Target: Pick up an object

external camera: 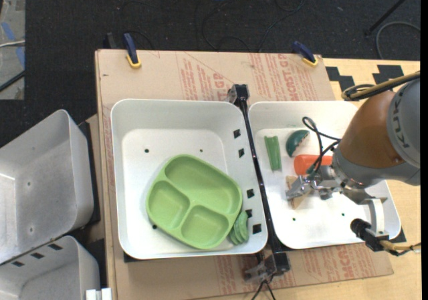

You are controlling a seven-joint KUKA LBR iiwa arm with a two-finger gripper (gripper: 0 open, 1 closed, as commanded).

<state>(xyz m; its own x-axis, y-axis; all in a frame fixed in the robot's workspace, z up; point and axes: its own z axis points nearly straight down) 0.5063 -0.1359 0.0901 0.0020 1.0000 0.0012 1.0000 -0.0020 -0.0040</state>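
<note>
From the camera above, the arm (378, 138) came in from the right and bent down into the right bin (321, 235). Its hand (302, 188) was low over the bin floor, near the middle. I could not tell if the hand was apart or together, because it was small and dark in the picture. Nothing could be seen held in it. Three small things lay in the back part of that bin. An orange block (309, 162) lay just behind the hand, so close that it may have been touching it. A dark green piece (297, 141) lay a bit farther back. A long green stick (273, 152) lay to the left of the hand, and its long side ran from the back of the bin toward the front. The orange block was the nearest thing, so I think the hand would only need a short move back to reach it. In the left bin (134, 158) lay a green tray (194, 200) with three parts, well apart from the hand.
</note>
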